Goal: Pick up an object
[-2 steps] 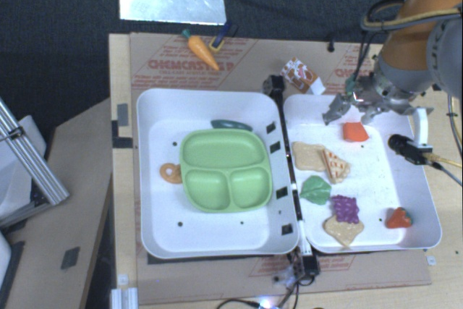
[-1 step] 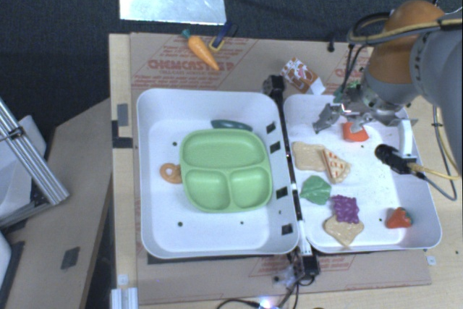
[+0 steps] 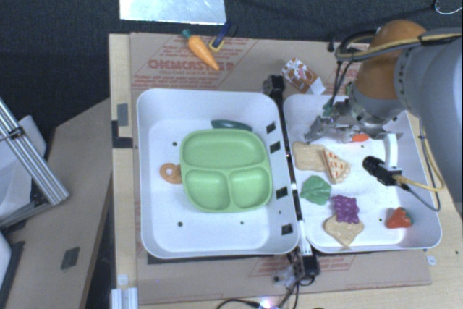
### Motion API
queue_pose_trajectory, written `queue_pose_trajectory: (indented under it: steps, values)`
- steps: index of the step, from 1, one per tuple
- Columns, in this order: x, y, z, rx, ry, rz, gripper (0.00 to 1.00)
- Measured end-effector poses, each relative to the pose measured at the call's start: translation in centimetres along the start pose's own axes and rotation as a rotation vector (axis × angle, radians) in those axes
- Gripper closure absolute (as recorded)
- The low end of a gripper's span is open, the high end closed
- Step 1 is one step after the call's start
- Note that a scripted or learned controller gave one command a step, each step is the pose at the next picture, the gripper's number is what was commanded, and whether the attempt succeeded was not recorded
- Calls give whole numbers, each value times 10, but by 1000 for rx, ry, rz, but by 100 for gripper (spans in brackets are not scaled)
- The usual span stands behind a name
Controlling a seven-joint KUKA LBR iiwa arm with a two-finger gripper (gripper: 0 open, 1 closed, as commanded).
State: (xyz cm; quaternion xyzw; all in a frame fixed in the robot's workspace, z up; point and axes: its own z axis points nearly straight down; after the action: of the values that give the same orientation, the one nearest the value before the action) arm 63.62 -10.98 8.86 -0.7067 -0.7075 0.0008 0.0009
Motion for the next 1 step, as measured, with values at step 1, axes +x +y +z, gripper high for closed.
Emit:
queue_pose_trajectory:
  steps: [1]
  values:
    - [0,2,-14,-7,-1,0,100]
